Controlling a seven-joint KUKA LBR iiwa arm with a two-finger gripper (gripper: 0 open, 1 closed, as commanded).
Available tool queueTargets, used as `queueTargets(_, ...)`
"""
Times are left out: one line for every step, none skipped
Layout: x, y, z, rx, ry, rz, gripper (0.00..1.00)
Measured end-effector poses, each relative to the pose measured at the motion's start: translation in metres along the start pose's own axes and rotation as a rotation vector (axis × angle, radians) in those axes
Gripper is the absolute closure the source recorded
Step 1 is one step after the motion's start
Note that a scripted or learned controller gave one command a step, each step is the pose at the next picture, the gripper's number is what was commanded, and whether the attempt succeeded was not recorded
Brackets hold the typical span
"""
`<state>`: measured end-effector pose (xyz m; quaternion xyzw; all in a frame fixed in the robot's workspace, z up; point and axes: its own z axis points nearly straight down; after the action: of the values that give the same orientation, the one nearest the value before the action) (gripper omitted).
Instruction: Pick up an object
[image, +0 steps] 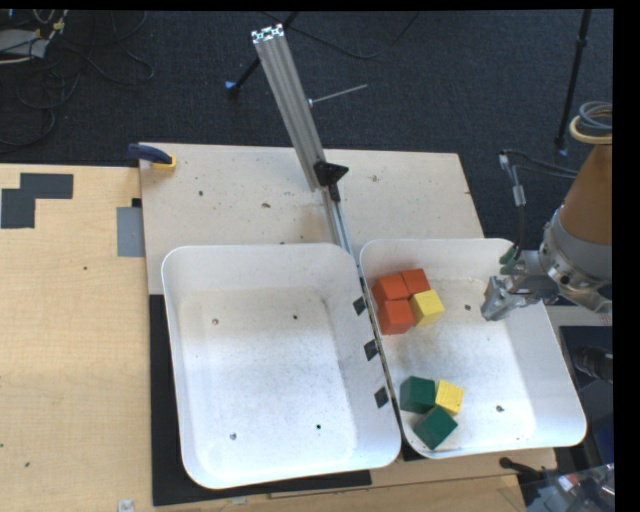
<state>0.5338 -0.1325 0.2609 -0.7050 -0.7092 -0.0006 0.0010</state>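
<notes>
In the camera view, the gripper (497, 300) hangs over the right bin's (540, 420) far right side with nothing between its fingers; whether they are apart or together I cannot tell. The nearest pickable things are the orange blocks (396, 298) with a yellow block (427, 305) touching them, against the bin's left wall. It should probably take the yellow block, the more exposed of these, coming straight down with a finger on each free face.

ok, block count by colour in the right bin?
Orange blocks: 2, as far as this angle shows
Yellow blocks: 2
Green blocks: 2
Total: 6, all in the right bin
</notes>
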Motion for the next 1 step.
queueTargets(0.0556, 0.0175, -0.0034, 0.000, 0.000, 0.000, 1.00)
